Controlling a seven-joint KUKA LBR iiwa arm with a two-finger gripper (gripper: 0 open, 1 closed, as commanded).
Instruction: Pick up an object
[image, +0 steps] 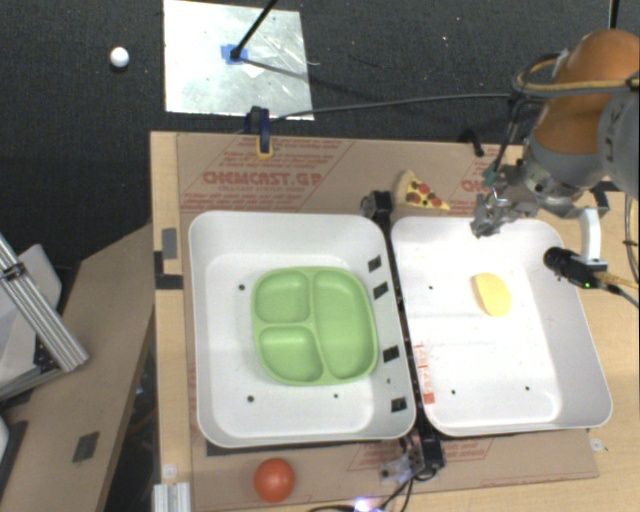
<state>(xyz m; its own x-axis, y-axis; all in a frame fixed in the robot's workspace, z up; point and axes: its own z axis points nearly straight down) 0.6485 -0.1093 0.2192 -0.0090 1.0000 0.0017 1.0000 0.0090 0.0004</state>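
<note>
Hovering over right bin's (560, 400) far edge: gripper (487, 222), finger state impossible to tell. Yellow object (491, 294) is lying mid-bin, nearer camera; centring above it before descending is advisable.

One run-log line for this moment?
gripper: over right bin, far edge | yellow piece: in right bin, untouched | green tray: left bin

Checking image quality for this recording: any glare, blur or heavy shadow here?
Camera view: even light, soft shadows; glare on the foil sheet at top; green tray and yellow piece are sharp; the gripper looks slightly soft, fingers too small to read.
</note>
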